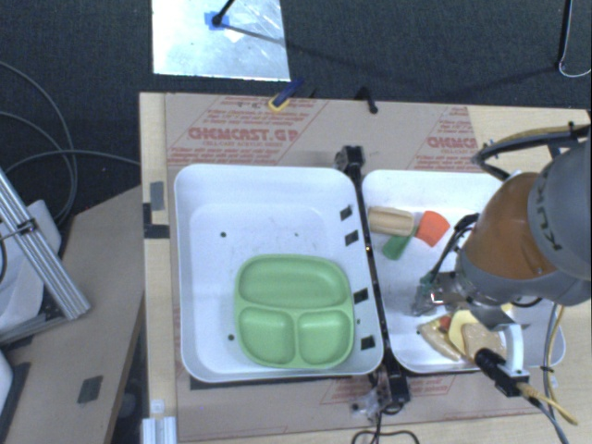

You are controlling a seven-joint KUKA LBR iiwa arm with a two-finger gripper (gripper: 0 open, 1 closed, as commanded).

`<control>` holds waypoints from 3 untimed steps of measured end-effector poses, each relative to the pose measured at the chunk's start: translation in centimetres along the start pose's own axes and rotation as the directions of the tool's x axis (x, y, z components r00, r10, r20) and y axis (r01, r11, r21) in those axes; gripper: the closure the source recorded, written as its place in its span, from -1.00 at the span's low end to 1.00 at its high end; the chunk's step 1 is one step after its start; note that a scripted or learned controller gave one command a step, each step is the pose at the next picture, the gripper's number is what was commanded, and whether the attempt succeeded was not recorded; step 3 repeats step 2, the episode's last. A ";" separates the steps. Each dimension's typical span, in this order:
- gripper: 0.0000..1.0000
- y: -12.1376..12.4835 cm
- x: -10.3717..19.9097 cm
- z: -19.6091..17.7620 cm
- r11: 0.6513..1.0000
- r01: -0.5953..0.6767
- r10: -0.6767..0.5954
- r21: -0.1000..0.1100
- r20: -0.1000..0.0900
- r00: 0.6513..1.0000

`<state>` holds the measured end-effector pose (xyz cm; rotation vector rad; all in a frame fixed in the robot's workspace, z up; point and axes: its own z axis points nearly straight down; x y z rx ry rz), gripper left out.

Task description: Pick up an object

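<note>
Gripper point(433, 296) low in right bin point(407, 192), finger state not discernible. Smooth wooden cylinder point(390, 218), orange piece point(432, 228), green block point(396, 246) clustered nearby. Glossy green three-compartment tray point(294, 310) in left bin point(213, 211).

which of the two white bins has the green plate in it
The left bin. The green divided plate lies in its near half, while the right bin holds small toys and the arm's end effector.

My gripper point(433, 296) hangs low in the right bin point(400, 257), near a wooden block point(391, 218). A green tray point(294, 309) lies in the left bin point(208, 192).
</note>
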<state>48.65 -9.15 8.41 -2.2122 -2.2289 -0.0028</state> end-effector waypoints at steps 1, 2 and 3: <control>1.00 1.2 0.4 0.0 1.000 -0.003 0.003 -0.001 0.002 1.000; 1.00 0.0 0.4 0.0 1.000 -0.006 0.006 -0.001 0.002 1.000; 1.00 0.0 0.4 0.0 1.000 -0.006 0.006 -0.001 0.002 1.000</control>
